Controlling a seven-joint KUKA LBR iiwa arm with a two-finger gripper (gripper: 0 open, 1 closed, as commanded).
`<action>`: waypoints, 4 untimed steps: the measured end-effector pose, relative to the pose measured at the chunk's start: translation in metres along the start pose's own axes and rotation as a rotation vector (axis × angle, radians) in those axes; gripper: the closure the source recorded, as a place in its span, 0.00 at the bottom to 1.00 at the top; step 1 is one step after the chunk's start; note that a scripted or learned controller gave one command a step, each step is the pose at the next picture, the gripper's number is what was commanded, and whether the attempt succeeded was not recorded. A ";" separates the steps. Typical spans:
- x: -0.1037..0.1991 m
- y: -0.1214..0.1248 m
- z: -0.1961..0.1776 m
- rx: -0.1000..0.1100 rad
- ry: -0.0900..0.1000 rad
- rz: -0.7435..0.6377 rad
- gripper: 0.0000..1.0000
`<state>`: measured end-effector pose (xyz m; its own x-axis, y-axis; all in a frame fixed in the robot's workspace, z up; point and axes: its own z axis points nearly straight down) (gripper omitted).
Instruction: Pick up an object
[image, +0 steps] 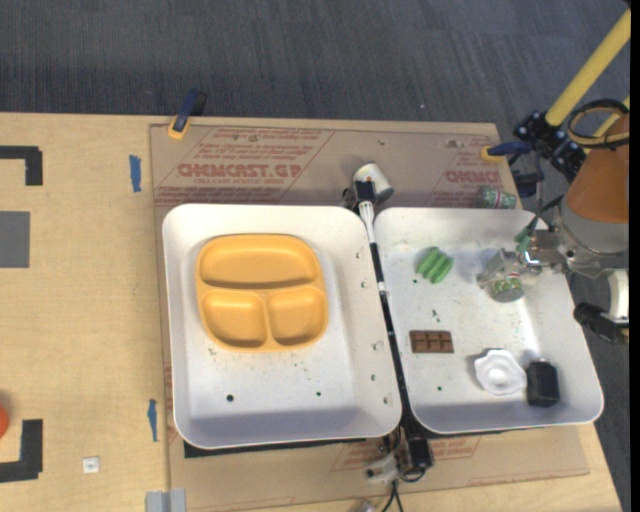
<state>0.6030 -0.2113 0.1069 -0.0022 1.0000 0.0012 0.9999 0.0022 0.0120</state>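
Observation:
The right bin (560, 320) holds several small objects. A green ridged piece (435, 265) lies at its upper middle and a brown chocolate-bar block (432, 343) near its left wall. A white crumpled piece (498, 371) and a black block (542, 383) sit at the front right. A small greyish-green round thing (505, 286) rests near the bin's upper right. My gripper (520, 258) reaches in from the right and hangs just above and right of that round thing; whether it touches it is unclear.
The left bin (190, 400) carries a yellow divided plate (263, 290). A black-and-white divider clip (368, 185) sits at the top between the bins. The arm's orange band (600, 185) and cables (545, 135) crowd the right bin's upper right corner.

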 end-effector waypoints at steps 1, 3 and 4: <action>-0.003 0.003 -0.015 -0.011 -0.010 0.000 1.00; 0.071 -0.095 -0.086 0.014 0.001 -0.095 1.00; 0.058 -0.063 -0.076 0.010 -0.003 0.235 1.00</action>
<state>0.5388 -0.1537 0.1824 0.2304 0.9731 -0.0007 0.9731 -0.2304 0.0016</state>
